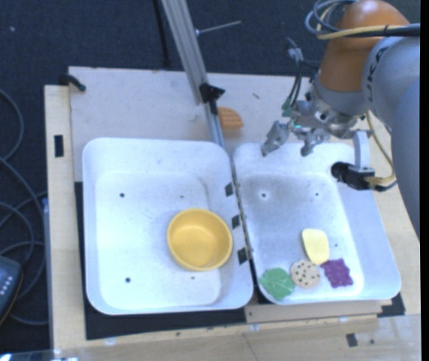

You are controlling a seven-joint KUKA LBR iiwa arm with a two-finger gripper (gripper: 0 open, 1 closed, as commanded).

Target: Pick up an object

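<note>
Green disc (277,283) half over right bin's (364,224) near rim, empty spread-fingered gripper (289,143) far behind

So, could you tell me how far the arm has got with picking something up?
Nothing looks picked yet. The hand hangs open over the far edge of the right white bin with nothing between its fingers. The pale yellow flat piece, round speckled cookie, purple bumpy piece and green round piece lie at that bin's near end; the yellow bowl sits in the left white bin. Reaching, gripping and lifting all remain.
</note>
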